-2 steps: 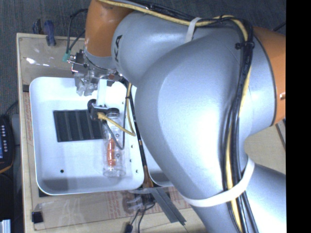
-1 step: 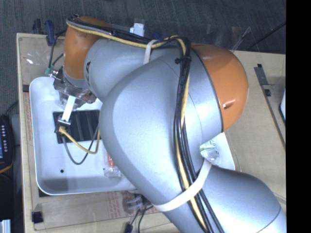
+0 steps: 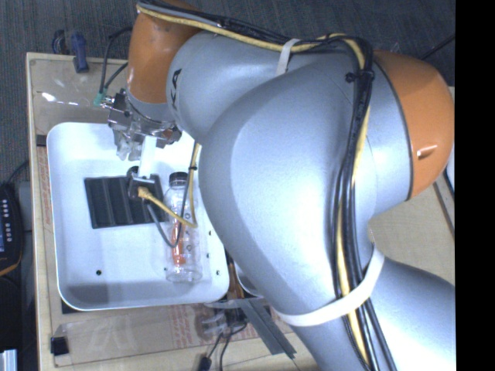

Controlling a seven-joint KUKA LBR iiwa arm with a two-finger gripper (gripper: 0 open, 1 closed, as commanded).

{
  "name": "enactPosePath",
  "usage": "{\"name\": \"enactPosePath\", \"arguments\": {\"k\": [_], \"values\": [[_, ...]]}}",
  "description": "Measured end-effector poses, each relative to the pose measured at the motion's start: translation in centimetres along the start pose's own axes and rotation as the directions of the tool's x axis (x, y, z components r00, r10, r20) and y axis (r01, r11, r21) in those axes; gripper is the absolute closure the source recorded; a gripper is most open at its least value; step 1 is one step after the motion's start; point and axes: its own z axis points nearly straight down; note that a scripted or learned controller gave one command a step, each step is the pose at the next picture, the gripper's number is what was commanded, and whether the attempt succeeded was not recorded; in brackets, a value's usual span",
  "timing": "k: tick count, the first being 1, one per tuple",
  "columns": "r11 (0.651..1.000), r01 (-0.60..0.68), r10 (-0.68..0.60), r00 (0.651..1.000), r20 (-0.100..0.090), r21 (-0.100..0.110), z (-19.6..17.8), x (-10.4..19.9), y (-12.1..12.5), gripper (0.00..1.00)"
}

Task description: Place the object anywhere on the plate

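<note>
Pincer (image 3: 128, 147) hovers at the white bin's (image 3: 69, 230) twelve o'clock edge, finger state unclear; it should descend squarely over the clear bottle (image 3: 182, 234) at four o'clock.

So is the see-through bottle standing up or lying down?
Lying down. The clear plastic bottle rests on its side on the floor of the shallow white bin, beside the dark ridged rectangular plate, not on it.

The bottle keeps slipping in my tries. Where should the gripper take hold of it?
Judging from this view: the clear bottle lies on its side in the white bin, beside the dark plate. Come from above and close across its middle body, fingers crosswise to its long axis.
</note>
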Motion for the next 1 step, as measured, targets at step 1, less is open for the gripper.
{"name": "enactPosePath", "arguments": {"k": [1], "values": [[1.000,0.000,0.000,1.000,0.000,0.001,0.05,0.00,-0.02,0.00]]}}
